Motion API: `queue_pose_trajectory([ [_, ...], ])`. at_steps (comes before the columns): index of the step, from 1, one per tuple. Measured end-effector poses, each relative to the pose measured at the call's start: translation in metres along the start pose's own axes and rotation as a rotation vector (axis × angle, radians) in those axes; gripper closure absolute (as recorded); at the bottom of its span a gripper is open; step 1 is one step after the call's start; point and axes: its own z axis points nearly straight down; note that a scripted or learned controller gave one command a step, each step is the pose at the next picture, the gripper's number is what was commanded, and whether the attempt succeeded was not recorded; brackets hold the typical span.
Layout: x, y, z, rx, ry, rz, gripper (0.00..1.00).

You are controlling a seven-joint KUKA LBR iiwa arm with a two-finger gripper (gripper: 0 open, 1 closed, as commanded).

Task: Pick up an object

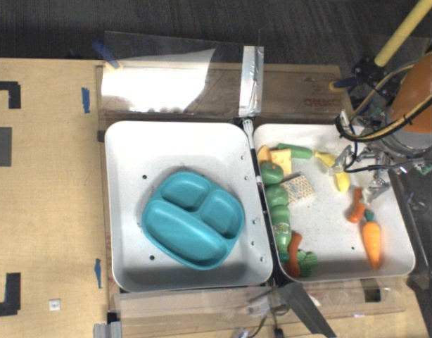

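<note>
pincer [376, 186]: low over the right bin's far right side, just above a small carrot; can't tell how it is set.
small carrot [356, 210]: lies in the right bin [321, 248], near a big carrot [371, 241].
left bin [124, 153]: has a blue tray [193, 219].
greens [277, 201]: along the right bin's left wall.

The arm [420, 111] is cut off by the right edge.
</note>
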Motion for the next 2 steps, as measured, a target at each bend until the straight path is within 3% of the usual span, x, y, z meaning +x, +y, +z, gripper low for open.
queue_pose_trajectory([
  [1,0.027,0.025,0.008,0.0,-0.006,0.03,0.0],
  [2,-0.039,0.023,0.017,-0.012,0.004,0.047,0.0],
])
